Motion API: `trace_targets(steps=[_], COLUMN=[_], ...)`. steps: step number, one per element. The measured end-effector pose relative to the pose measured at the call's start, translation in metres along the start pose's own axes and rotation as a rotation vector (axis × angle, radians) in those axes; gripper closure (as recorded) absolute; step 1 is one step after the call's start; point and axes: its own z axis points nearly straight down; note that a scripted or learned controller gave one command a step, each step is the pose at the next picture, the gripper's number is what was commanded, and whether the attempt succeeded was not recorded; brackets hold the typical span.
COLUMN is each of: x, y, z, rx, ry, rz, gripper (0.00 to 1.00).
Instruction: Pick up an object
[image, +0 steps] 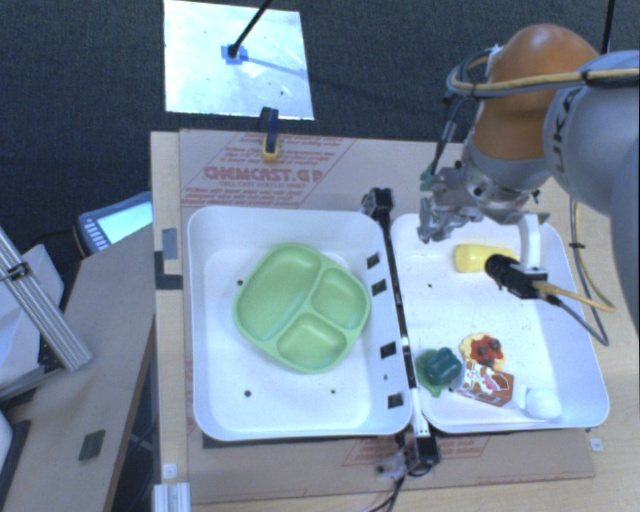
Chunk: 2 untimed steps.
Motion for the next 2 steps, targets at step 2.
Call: trace_targets(steps=[2], x=[0.091], y=[-0.045], z=[-0.004], rx=[0.001], ry=[0.000], rz=[0.000], gripper=[1.00])
